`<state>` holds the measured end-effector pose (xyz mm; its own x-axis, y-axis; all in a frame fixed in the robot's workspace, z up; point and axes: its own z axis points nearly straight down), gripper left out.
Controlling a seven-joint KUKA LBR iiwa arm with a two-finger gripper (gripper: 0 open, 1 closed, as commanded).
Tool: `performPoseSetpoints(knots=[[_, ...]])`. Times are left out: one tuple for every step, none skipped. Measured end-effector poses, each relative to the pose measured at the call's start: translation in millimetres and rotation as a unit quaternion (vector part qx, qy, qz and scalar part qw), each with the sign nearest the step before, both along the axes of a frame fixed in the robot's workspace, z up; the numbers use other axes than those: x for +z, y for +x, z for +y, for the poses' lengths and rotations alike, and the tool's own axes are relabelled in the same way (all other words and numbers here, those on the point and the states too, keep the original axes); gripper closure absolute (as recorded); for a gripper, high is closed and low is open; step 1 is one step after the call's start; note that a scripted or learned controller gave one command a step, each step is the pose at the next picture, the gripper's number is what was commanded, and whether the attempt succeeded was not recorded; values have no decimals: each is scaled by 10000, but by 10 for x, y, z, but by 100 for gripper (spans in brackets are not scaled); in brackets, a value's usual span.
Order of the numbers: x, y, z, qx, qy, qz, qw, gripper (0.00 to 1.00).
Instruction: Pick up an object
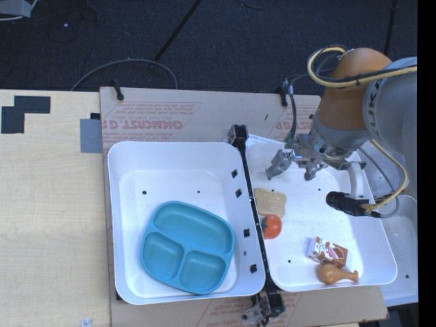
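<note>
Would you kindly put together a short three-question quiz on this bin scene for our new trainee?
1. True or false: the blue divided tray lies in the left bin.
2. Which item touches the bread slice? A) tomato B) chicken drumstick C) snack packet
3. Fill in: the gripper hangs above the ____ bin, holding nothing.

Key: 1 true; 2 A; 3 right.

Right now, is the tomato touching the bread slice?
Touching: the camera view shows the tomato pressed against the lower edge of the bread slice, no gap between them.
</note>
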<state>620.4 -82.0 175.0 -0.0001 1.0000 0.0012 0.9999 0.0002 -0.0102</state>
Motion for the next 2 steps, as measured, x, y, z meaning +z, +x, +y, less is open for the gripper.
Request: performPoseSetpoints(knots=[[-603, 74, -24, -1, -2, -1, 10000, 0], [-493, 74, -36, -20, 1, 7, 10000, 100]])
